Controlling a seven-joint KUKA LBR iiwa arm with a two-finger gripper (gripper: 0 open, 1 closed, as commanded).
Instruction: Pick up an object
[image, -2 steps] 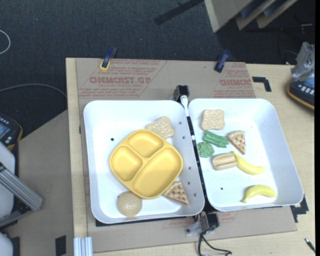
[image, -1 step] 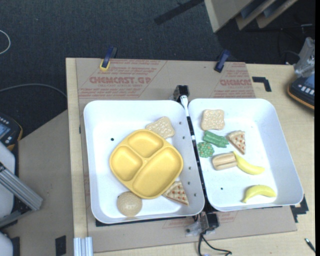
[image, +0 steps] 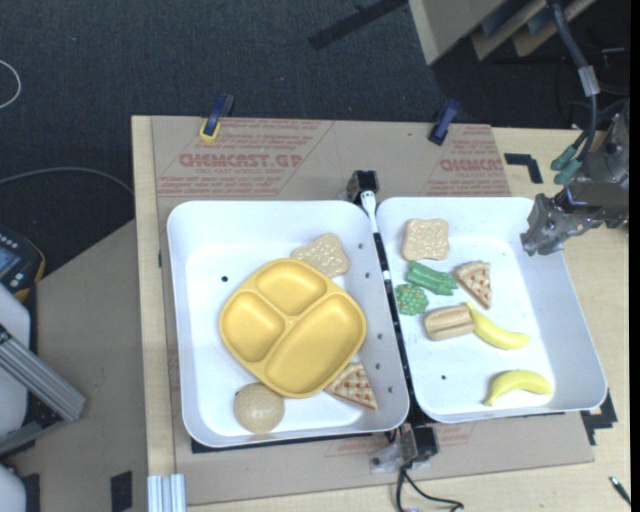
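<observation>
At the right bin's (image: 590, 350) far right corner the gripper (image: 541, 238) hangs above the rim, whether open or closed I cannot tell. Bananas (image: 498, 331) and the other toy food lie loose in that bin, reachable from above.

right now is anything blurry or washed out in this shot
Camera view: the claw at the right bin's edge looks soft and smeared; the yellow plate and bananas are sharp, with mild glare on the white bin floors; shadows are faint.
</observation>
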